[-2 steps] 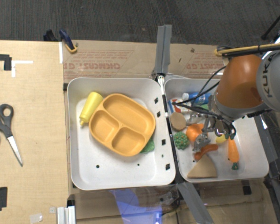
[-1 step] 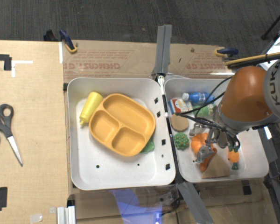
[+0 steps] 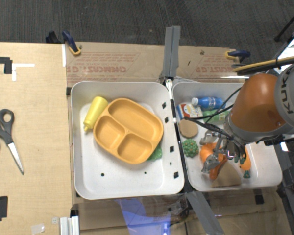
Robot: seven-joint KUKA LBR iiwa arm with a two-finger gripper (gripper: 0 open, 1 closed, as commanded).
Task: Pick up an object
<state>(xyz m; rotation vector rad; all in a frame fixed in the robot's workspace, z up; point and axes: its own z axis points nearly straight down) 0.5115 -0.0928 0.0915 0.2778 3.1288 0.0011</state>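
The gripper [image 3: 216,161] is down in the right bin [image 3: 264,182], among orange items [image 3: 207,154] and a tan wedge [image 3: 229,176]. Finger state: cannot tell (wrist obstructs). No object is visibly lifted, so pickup remains outstanding. Farther back lie a green piece [image 3: 190,147] and a blue bottle [image 3: 208,102].

Yellow divided tray [image 3: 127,130] in left bin [image 3: 83,180]; gripper [image 3: 216,161] low over right bin's [image 3: 269,180] clutter.
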